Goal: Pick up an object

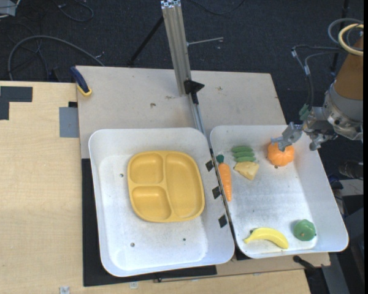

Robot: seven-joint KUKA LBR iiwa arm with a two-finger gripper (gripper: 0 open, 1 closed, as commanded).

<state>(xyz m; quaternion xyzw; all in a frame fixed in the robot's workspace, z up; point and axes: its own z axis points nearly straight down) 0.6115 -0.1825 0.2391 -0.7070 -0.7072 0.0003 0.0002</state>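
Banana [267, 237] lies untouched at six o'clock as my jaws [299, 135], spread open, approach the orange [281, 154]; next I lower and close.

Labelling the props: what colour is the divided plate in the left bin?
Yellow; the plate shows best in the camera view.

Illumination is even and moderately bright across the bench [172, 97], with no single strong source evident. The two white bins [110, 164] render close to overexposed, though their speckled texture remains visible. Shadows are soft and short; a faint one lies beneath the yellow divided plate [165, 185]. The dark floor [80, 17] at the top is underexposed. Focus is slightly soft overall, with visible compression grain.
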